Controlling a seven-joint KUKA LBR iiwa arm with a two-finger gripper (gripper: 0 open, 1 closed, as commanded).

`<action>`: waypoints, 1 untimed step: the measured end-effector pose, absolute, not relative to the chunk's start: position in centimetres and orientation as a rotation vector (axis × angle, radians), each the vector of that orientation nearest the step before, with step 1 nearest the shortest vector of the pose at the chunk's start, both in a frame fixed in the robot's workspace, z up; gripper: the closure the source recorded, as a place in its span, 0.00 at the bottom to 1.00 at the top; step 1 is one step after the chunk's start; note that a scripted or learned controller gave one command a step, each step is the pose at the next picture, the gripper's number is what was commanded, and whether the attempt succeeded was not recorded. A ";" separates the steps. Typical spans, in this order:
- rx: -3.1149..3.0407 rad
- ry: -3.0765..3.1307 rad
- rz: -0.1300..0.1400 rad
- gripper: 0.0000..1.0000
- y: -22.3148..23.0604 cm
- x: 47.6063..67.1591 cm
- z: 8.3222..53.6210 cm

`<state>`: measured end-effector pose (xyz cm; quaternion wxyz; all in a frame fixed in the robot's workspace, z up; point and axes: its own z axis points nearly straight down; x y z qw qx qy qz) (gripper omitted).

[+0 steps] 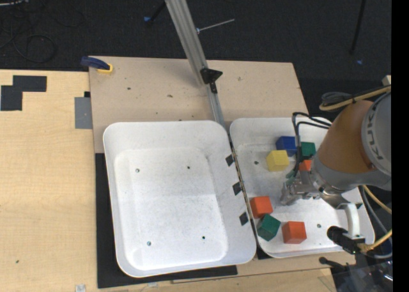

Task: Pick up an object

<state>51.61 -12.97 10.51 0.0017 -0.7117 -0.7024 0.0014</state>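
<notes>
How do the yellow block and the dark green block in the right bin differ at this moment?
The yellow block is yellow and lies in the far part of the right bin, beside a blue block; the dark green block is green and lies near the front edge, between two orange blocks. The yellow block sits roughly square to the bin, the dark green block turned at an angle. Both are small cubes lying free of the tool.

Six small blocks (277, 160) (yellow, blue, two green, two orange) lie scattered in the right bin (246, 132).
</notes>
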 end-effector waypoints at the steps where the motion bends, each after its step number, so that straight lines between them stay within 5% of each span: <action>1: -2.222 -2.224 -0.003 1.00 -12.8 51.5 16.7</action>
